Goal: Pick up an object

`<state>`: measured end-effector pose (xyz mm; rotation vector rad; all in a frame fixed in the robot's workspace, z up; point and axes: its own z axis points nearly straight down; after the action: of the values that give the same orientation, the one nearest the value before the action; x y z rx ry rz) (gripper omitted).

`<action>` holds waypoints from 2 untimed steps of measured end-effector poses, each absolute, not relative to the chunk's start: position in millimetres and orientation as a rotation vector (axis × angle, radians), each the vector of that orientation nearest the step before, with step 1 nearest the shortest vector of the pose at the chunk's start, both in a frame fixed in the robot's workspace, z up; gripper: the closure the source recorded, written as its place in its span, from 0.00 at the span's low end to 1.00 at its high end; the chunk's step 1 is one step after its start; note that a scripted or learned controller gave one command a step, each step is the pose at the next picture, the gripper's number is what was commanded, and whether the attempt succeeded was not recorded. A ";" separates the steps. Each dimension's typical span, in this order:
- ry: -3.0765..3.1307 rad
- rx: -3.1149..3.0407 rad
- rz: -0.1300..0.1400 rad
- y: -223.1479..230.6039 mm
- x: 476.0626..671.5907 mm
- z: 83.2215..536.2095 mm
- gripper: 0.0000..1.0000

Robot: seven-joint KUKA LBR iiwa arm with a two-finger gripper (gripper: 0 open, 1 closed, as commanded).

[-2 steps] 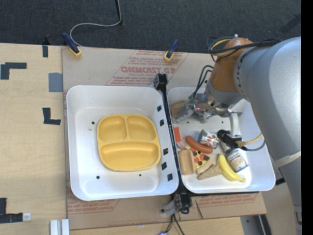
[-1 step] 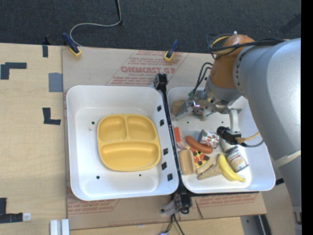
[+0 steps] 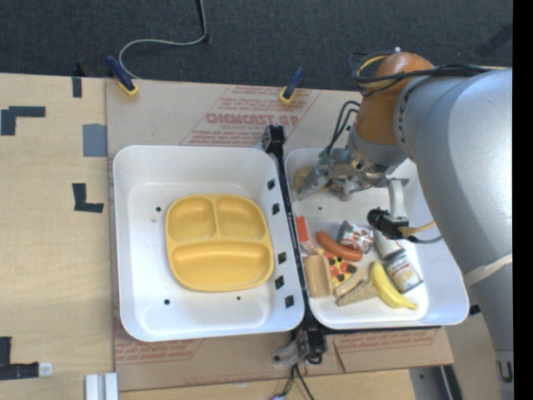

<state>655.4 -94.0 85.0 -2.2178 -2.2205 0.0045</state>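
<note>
Tool (image 3: 321,182), grip state unclear, seemingly hovers well above the hot dog (image 3: 339,247).

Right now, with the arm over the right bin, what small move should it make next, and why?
Probably shift the tool toward the near end of the right white bin, then lower. It sits over the bin's far end, while the red toy hot dog and yellow toy banana lie nearer.

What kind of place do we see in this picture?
Probably a robotics lab test bench: a grey arm reaches over two white bins, one holding a yellow divided plate, the other toy food such as a banana. Blue-yellow clamps pin the cardboard.
</note>
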 end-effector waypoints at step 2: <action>-2.210 -2.207 0.024 -95.8 664.1 83.3 0.00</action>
<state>664.1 -95.8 83.3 -2.2072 -2.2096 0.0243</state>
